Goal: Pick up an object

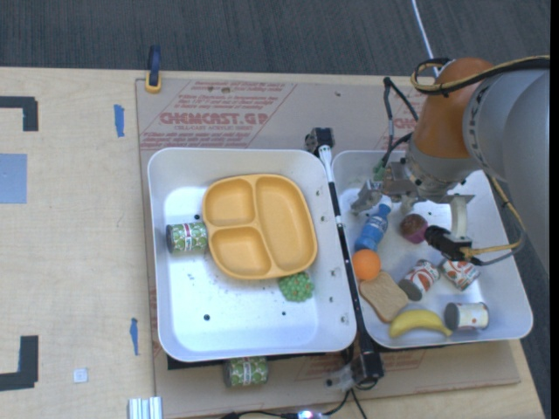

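My gripper (410, 206) hangs low over the back of the right bin (515, 317), below the orange wrist band. Its two grey fingers (365, 201) stand spread apart, open, with nothing held between them. Just in front of it lie a blue bottle (374, 228) and a dark red ball (414, 227). Further forward in the same bin are an orange (368, 264), a slice of toast (384, 297), a banana (419, 323), two red-and-white cans (421, 278) and a white cup (470, 314) on its side.
The left bin (175, 321) holds a yellow divided plate (259, 225), a green can (185, 236) by its left side and a green lump (297, 286) at its front edge. Another green can (247, 371) lies on the bench in front of that bin.
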You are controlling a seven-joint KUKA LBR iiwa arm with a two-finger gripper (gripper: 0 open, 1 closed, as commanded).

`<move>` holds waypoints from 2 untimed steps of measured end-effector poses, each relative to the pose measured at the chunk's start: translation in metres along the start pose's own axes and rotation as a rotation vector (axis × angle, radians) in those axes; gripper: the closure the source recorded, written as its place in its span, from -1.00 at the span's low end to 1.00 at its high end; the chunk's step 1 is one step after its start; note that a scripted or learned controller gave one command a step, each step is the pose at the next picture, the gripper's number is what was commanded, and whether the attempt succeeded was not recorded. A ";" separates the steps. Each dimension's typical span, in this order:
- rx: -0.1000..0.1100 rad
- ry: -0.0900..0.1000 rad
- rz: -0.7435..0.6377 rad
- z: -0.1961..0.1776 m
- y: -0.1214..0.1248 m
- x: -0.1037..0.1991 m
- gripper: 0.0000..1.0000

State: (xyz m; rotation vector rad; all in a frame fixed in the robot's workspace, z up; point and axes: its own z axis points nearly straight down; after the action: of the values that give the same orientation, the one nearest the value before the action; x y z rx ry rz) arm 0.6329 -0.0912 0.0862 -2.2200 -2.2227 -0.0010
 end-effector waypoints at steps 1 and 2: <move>-0.005 -0.001 0.001 -0.012 0.002 -0.001 1.00; -0.004 -0.001 0.001 -0.011 0.001 -0.001 -1.00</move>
State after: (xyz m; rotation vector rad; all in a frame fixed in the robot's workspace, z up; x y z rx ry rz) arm 0.6342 -0.0920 0.0977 -2.2242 -2.2242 -0.0044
